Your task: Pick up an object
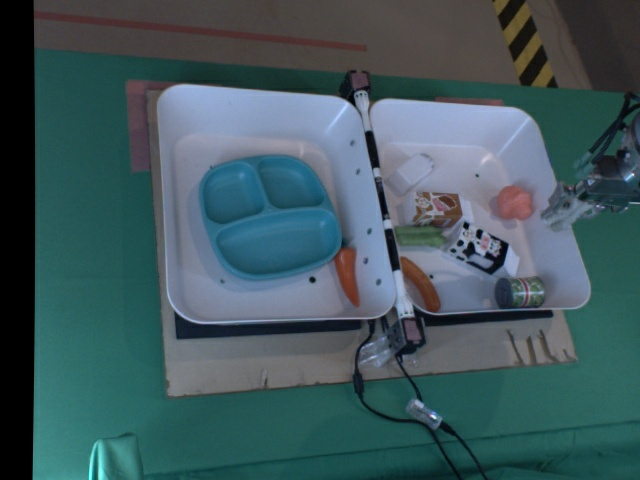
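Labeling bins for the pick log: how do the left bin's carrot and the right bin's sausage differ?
The carrot lies in the left bin beside the teal plate; the sausage lies in the right bin. The carrot tapers to a point; the sausage is rounded at both ends. Both are orange and slanted.

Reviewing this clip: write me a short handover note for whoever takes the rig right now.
Gripper: at the right bin's right rim, nothing visibly between its fingers.
Right bin: peach ball closest to the gripper, green can, cow-print carton, brown carton, green vegetable, sausage, white block.
Left bin: teal divided plate, carrot.
Done: nothing lifted.
Left: pick up an object.
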Available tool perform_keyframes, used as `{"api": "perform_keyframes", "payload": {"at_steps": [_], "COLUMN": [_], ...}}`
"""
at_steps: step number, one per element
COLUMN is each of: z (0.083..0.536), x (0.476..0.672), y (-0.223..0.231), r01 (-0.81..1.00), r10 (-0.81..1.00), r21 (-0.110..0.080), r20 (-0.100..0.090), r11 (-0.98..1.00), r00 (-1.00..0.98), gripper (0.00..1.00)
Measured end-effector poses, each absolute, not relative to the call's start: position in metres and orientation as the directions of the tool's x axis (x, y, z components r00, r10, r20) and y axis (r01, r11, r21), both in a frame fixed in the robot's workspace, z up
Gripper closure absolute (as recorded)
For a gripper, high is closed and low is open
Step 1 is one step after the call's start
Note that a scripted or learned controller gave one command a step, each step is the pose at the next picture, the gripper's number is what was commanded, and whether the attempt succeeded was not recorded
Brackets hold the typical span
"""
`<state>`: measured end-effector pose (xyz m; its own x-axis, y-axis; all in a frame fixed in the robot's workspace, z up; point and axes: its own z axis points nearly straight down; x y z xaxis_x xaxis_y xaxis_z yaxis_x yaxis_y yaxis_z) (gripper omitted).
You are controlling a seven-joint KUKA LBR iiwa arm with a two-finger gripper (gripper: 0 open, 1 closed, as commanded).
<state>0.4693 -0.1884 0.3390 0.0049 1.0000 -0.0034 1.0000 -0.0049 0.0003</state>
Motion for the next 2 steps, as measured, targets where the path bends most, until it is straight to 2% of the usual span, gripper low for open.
{"api": "perform_keyframes", "payload": {"at_steps": [1,2], "z": [0.3445,0.3415], "x": [0.4736,0.4695], "y": [-0.1881,-0.188], "r01": [1.0,1.0], "r10": [1.0,1.0], "r21": [0.003,0.0], "r20": [-0.004,-0.003], "r11": [-0.004,-0.004], "r00": [0.004,0.004], "gripper": [1.0,1.0]}}
